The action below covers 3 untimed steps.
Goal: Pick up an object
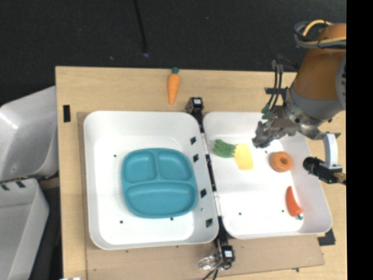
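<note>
The right bin (256, 217) holds a yellow block (243, 157) with a green leafy piece (224, 148) at its left. An orange ring (282, 161) lies further right, and a red pepper-like piece (293, 202) rests near the bin's right wall. My gripper (261, 139) hangs over the upper middle of this bin, just above and right of the yellow block and left of the ring. I see nothing between its fingers.
The left bin (105, 214) holds a blue divided plate (158, 182). A toy carrot (173, 86) lies on the bench (116, 83) behind the bins. Black clips (194, 104) sit along the seam between the bins.
</note>
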### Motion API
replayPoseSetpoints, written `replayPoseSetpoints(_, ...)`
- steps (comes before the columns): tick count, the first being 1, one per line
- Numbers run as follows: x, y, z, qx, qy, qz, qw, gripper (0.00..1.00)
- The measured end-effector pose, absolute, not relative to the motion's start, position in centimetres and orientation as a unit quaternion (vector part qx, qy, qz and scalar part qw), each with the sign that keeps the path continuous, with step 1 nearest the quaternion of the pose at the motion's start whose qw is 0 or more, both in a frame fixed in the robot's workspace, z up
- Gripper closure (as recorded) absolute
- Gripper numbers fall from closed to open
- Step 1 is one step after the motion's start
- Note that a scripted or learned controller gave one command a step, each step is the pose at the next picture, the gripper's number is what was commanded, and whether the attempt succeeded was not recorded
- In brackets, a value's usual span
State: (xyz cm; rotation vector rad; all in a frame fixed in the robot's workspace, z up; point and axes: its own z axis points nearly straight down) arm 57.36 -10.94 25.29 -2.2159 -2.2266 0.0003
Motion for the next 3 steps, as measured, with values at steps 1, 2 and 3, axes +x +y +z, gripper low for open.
replayPoseSetpoints(1,58.3,-5.7,24.0,-0.705,-0.709,0.0002,0.001,1.00)
replayPoseSetpoints(2,59.9,-1.2,24.1,-0.705,-0.709,-0.0008,-0.001,1.00)
replayPoseSetpoints(3,61.2,4.4,23.7,-0.705,-0.709,-0.0008,-0.001,1.00)
